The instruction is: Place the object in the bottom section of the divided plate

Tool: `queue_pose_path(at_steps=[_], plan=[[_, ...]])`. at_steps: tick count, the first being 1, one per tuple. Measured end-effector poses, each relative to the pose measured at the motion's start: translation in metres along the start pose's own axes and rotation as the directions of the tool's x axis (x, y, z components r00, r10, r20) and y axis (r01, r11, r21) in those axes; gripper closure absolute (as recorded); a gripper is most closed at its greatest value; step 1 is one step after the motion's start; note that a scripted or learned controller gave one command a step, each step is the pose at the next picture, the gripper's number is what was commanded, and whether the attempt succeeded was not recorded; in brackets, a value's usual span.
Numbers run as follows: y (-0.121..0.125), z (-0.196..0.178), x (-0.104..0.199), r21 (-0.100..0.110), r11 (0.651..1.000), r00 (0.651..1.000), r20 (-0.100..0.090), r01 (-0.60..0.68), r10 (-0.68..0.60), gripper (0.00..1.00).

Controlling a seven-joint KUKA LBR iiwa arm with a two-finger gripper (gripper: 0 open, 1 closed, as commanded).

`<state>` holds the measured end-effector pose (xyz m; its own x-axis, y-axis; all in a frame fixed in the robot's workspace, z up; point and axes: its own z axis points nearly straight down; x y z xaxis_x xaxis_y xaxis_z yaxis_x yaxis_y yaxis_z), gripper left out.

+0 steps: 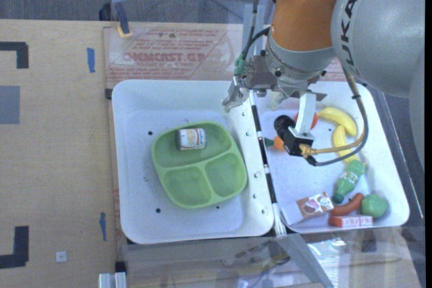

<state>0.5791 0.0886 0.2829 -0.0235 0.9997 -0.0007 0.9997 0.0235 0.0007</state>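
Jar [192,138] lies on its side in the top section of the green divided plate [169,155], long axis left-right, clear of the rim. Plate sits mid left bin [128,145], margins open all round. Gripper [270,88] hovers over the bins' shared edge; its state I cannot tell.

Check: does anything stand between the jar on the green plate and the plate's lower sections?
The jar lies in the upper section of the green plate. Only that plate's own raised ridge stands between, no other thing.
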Motion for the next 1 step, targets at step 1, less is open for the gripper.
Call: queue_pose_path(at_steps=[1], plan=[[-0.0053, -0.0996, 0.0516, 0.000, 0.997, 0.997, 0.000, 0.076, -0.076, 0.00]])
